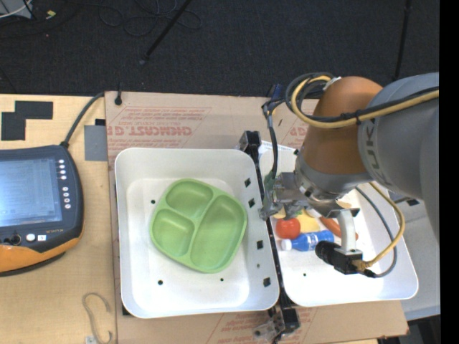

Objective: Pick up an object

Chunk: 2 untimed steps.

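Note:
My gripper point(281, 208) hangs low over the left side of the right bin point(391, 289), under the grey and orange wrist. Just below it lies a small cluster of objects: a red round piece point(289, 228), a yellow piece point(309, 223), an orange piece point(330, 226) and a blue tube with a white cap point(307, 241). The red piece sits closest to the gripper, right beneath it. The wrist hides the far part of the right bin. Nothing can be made out between the gripper and these objects.
The left bin point(136, 278) holds a green divided plate point(199, 224) near its middle. The wall between the two bins runs just left of the gripper. A tablet-like pendant point(36, 199) rests on the bench at the far left.

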Available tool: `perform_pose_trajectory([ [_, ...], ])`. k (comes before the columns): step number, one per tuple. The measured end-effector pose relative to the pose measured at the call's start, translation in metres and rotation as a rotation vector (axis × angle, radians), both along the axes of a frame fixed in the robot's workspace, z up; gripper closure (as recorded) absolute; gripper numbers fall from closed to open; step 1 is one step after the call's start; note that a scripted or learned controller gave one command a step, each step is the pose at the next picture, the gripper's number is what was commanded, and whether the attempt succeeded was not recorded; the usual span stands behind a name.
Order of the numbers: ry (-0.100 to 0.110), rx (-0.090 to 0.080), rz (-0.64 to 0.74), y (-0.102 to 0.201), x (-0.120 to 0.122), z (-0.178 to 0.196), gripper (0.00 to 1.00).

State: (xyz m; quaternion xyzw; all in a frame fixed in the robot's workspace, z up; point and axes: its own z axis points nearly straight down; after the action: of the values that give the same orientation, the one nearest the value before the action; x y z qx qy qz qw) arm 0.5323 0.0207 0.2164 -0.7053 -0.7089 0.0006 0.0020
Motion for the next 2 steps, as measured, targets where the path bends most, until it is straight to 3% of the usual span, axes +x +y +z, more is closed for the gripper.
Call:
perform_pose_trajectory([
  [1, 0.0, -0.001, -0.003, 0.018, 0.008, 0.001, 1.0],
  [2, -0.001, -0.002, -0.005, 0.015, 0.002, 0.019, 1.0],
])
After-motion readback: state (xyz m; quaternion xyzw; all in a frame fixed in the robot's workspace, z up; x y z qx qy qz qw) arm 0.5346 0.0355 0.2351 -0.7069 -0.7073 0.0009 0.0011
